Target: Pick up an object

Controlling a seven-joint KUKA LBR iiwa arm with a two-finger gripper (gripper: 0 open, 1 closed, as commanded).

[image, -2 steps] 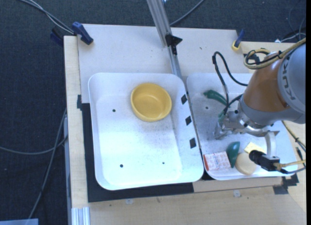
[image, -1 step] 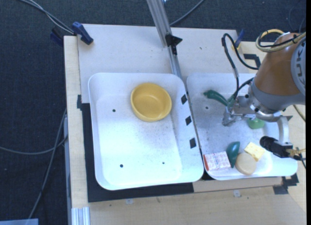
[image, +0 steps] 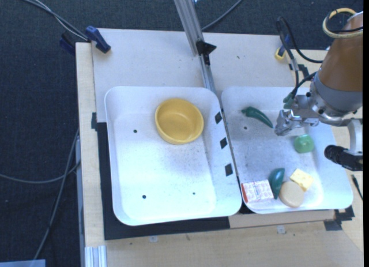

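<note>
Over the right bin, the claw is hovering between a green pepper and green ball; its grip cannot be told; nothing is lifted.

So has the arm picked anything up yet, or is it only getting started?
Nothing looks picked up yet. The gripper sits low in the right bin, between the dark green piece and the light green ball, with nothing visibly in it. Both lie on the bin floor, as do the red-and-white packet and yellow block. The yellow bowl rests in the left bin. Grasping and lifting remain.
</note>
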